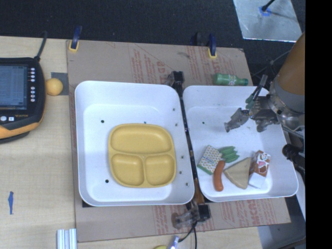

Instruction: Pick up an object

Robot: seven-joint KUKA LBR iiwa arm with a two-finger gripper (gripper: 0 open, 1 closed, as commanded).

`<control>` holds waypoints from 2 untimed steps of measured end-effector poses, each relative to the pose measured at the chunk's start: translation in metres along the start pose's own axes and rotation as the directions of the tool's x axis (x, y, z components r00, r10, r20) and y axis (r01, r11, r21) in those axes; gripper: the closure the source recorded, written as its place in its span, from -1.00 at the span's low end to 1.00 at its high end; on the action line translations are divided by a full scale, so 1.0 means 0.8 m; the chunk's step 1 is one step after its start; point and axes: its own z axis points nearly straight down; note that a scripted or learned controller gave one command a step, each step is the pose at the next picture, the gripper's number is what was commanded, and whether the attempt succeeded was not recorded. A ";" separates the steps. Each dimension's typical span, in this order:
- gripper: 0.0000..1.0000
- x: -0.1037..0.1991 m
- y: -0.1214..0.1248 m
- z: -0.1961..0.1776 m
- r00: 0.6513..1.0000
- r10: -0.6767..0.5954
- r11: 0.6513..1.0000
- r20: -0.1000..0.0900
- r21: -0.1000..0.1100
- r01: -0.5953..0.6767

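In the right bin [207, 100] several toy foods lie along the front: a checkered waffle piece [208, 159], green pea pods [229, 152], a red sausage [219, 175], a tan sandwich wedge [238, 173] and a red and white carton [260, 168]. My gripper [245, 119] hangs over the bin's back right part, above and behind the foods. Its fingers [234, 121] are spread open with nothing between them.
The left bin [93, 102] holds a yellow divided plate [141, 154]. A green bottle [230, 79] lies behind the right bin on the cardboard. A pendant controller [18, 97] and a yellow ball [53, 86] sit at the far left.
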 end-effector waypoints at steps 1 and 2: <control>-1.00 -0.012 0.004 0.135 1.000 0.000 1.000 0.001 0.002 0.000; -1.00 -0.020 -0.003 0.200 1.000 -0.002 1.000 -0.001 -0.006 0.002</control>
